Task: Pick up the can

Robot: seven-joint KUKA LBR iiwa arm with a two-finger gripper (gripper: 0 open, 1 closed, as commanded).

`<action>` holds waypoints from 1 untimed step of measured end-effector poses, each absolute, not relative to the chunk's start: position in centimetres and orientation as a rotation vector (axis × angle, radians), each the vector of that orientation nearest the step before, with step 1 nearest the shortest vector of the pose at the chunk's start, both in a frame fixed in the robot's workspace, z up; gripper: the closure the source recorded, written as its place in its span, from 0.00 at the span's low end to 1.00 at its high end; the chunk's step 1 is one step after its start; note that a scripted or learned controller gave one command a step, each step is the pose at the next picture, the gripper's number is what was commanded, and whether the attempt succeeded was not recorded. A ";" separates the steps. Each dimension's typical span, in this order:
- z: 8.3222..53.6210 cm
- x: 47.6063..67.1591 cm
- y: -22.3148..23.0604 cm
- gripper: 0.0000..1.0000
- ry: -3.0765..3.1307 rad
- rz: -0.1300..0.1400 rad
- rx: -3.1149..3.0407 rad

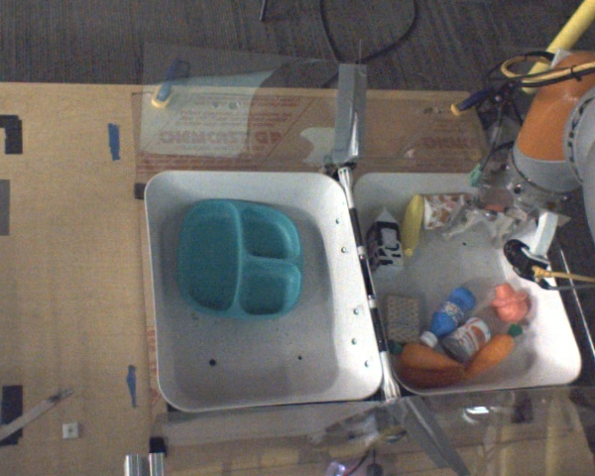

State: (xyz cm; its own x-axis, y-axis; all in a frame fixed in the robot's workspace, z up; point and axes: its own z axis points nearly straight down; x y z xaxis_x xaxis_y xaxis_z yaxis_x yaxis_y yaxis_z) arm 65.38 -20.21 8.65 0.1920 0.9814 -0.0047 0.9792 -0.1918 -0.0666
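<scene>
A pale can point(444, 211) with a reddish print lies on its side at the back of the right bin point(560, 365), just right of a yellow banana point(414, 224). My gripper point(488, 206) hangs low over the bin's back right part, and its tip is right against the can's right end. The grey wrist and orange band point(545, 127) rise behind it. A smaller grey and red tin-like thing point(466, 340) lies near the bin's front among other items.
The right bin also holds a black and white box point(384, 244), a brown sponge point(402, 315), a blue bottle point(452, 312), a pink toy point(511, 303), a carrot point(492, 353) and an orange bun point(428, 359). The left bin point(178, 365) holds a teal divided plate point(240, 258).
</scene>
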 end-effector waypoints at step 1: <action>8.6 65.2 -20.1 0.00 -1.882 0.075 -2.447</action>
State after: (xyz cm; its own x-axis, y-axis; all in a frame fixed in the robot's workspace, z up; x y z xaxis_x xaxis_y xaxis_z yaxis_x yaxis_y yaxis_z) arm 65.24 -20.07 8.63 0.2567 0.9665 -0.0061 0.9639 -0.2564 -0.0721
